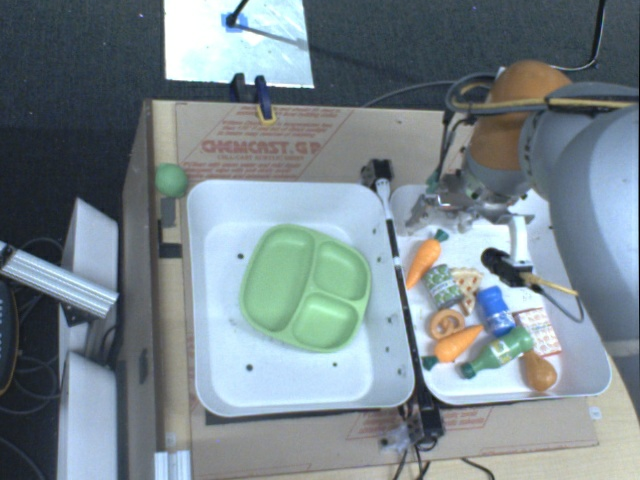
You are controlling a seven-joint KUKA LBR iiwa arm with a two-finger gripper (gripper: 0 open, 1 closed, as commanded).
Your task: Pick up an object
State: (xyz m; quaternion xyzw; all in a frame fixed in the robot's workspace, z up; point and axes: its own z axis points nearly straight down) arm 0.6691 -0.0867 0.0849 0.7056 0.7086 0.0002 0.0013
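My gripper [440, 220] hangs over the far left corner of the right bin [590, 368], open, with nothing between its fingers. Just below it lies an orange carrot [423, 261], its green top pointing toward the gripper. Nearer the front lie a green-and-white can [440, 284], a waffle piece [467, 286], a blue can [493, 311], a pretzel [446, 322], a second carrot [458, 343], a green bottle [497, 354], a red-and-white card [535, 328] and a brown pear-shaped item [540, 371].
The left bin [215, 268] holds a green divided plate [305, 286]. A ridge [398, 288] separates the two bins. A green ball [171, 179] sits by the left bin's far corner. The grey arm [585, 188] covers the right bin's far right side.
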